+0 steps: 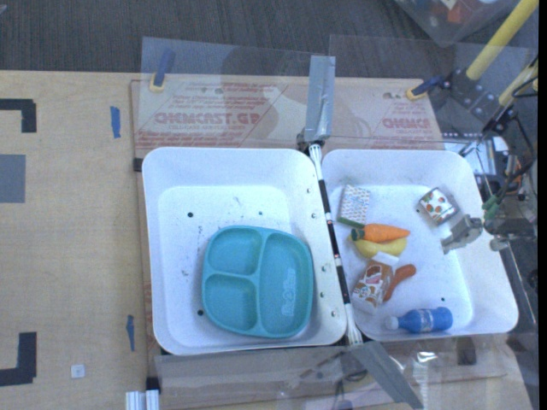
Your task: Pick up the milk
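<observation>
The milk (372, 284), a small brown and white carton, lies on its side in the lower middle of the right bin (487, 306). A red sausage (402, 273) touches its right side. My gripper (461, 231) hangs low over the right part of that bin, well to the right of the carton and a little farther back, with nothing seen in it. Its grey tip points left, toward the bin's middle.
An orange carrot (386, 231), a yellow banana (380, 248) and a checkered box (355, 203) lie just behind the milk. A white and red pack (436, 205) sits near the gripper. A blue bottle (423, 320) lies at the front. The left bin (171, 178) holds a teal divided plate (258, 282).
</observation>
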Tool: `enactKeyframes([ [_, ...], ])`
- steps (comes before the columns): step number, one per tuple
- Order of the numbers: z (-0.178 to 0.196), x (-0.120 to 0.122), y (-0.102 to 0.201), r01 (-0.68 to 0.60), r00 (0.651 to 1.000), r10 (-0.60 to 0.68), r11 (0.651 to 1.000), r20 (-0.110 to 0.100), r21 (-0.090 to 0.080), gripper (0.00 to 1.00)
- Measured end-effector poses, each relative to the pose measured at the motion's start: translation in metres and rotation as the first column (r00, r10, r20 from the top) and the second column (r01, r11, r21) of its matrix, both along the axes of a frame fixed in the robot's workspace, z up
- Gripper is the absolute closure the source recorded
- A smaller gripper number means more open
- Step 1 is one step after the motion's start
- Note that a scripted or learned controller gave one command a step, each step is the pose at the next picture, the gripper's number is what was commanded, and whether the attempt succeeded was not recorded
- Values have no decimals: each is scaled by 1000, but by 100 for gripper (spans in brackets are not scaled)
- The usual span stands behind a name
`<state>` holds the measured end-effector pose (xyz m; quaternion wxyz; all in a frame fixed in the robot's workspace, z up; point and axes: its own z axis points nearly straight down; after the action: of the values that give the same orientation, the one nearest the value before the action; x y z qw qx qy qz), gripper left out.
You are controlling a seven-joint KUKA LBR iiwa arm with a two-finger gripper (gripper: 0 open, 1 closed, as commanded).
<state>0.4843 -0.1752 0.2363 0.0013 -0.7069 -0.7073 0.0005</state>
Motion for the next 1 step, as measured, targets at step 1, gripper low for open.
enactKeyframes([
  [1, -117, -4, 60, -68, 998, 68, 998, 5, -3, 0],
])
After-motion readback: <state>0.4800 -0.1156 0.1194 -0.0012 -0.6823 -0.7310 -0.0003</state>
